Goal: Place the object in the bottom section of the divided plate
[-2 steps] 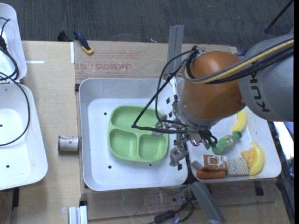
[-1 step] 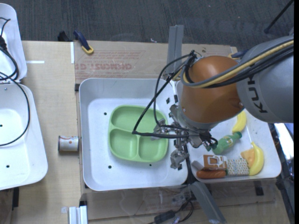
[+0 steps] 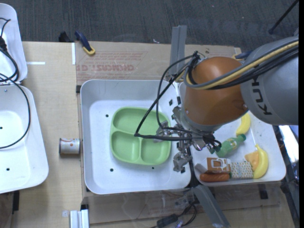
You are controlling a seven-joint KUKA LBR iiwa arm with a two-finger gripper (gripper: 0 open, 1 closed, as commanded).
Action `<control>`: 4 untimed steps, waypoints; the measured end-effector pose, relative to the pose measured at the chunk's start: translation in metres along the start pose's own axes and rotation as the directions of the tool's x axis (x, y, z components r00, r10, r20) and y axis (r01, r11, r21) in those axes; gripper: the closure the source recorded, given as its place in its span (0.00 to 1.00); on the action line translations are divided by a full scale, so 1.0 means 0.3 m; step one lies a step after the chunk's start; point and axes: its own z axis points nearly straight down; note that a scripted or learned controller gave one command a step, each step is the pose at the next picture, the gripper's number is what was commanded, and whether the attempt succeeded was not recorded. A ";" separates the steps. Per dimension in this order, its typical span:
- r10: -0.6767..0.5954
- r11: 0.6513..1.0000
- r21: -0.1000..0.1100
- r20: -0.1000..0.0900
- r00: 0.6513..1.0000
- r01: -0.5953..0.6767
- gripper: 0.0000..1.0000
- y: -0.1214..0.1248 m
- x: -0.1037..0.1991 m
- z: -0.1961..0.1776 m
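Pale counter (image 3: 52,103), laid with two shallow white bins side by side. Bin on the view's left (image 3: 95,175) loaded with a green divided plate (image 3: 140,136), lying flat. Bin on the view's right (image 3: 278,170) stocked with a green bottle (image 3: 230,145), two toy bananas (image 3: 244,125), a printed box (image 3: 230,166) and a sausage (image 3: 213,177), all apart from the plate. Grey arm (image 3: 213,96) hung over the bins' shared edge, jaws lowered just beside the plate's right rim; apart or together, impossible to tell.
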 end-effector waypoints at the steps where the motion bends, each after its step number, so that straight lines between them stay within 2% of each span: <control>1: 0.000 1.000 0.000 0.000 1.000 0.000 0.00 0.000 0.000 0.000; 4: 0.000 1.000 0.000 0.000 1.000 0.000 0.00 0.000 0.000 0.000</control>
